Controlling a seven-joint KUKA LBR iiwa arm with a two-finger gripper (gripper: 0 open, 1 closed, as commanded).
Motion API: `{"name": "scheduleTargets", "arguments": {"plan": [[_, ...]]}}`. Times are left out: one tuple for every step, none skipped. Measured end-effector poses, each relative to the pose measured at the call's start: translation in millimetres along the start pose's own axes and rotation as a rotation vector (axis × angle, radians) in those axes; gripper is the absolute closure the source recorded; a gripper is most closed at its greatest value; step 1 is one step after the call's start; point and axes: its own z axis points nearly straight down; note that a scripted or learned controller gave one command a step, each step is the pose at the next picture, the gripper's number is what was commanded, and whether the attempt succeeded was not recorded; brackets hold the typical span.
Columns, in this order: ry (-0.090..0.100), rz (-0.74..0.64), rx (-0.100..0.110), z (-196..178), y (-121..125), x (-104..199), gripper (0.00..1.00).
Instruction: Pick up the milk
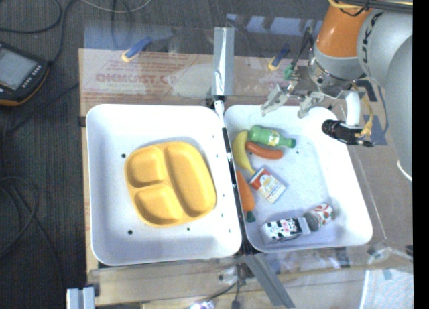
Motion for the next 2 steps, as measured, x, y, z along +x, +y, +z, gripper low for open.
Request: {"name": "scheduleTargets", "arguments": {"plan": [[-0.001,0.143,0.001,119,-56,-15,0.0],[0.001,-0.237,-0.001,96,-128,-35,0.0]]}}
